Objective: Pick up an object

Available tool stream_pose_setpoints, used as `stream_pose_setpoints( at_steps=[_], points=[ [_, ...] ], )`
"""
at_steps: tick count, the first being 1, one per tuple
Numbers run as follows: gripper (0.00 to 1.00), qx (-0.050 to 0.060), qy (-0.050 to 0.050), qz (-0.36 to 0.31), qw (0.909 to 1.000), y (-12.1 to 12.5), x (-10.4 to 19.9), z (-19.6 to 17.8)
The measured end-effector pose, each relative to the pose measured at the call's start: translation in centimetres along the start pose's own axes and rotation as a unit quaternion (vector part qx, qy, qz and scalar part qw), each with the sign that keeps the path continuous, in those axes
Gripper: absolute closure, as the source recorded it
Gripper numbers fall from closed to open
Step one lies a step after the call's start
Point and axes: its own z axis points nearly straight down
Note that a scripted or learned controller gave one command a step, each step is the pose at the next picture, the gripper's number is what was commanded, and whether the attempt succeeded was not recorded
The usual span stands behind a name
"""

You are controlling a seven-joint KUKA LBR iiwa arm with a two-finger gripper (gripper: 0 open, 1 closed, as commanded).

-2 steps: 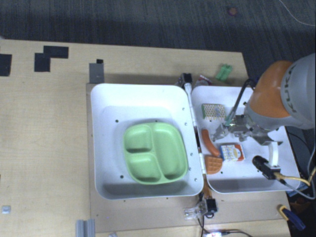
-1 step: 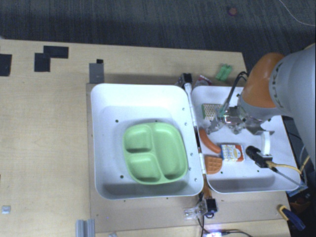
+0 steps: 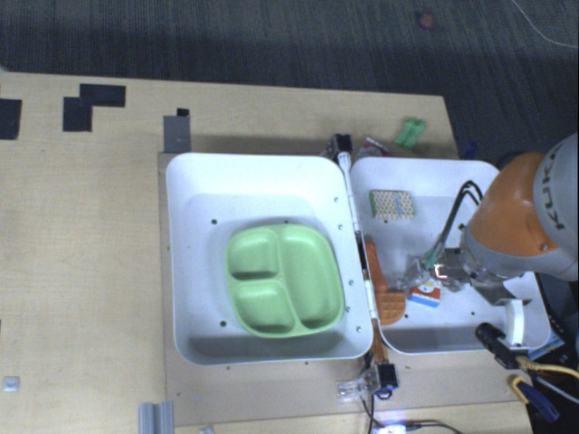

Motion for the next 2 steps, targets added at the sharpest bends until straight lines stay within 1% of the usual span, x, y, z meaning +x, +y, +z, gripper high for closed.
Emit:
stream_pose_setpoints(
  at_steps=[1, 2],
  points=[
    [1.0, -0.003, 0.0, -0.001, 1.0, 0.2, 0.1, -1.1],
    [1.0, 0.001, 0.002, -0.003, 1.0, 3.2, 8.3, -9.8]
  ],
)
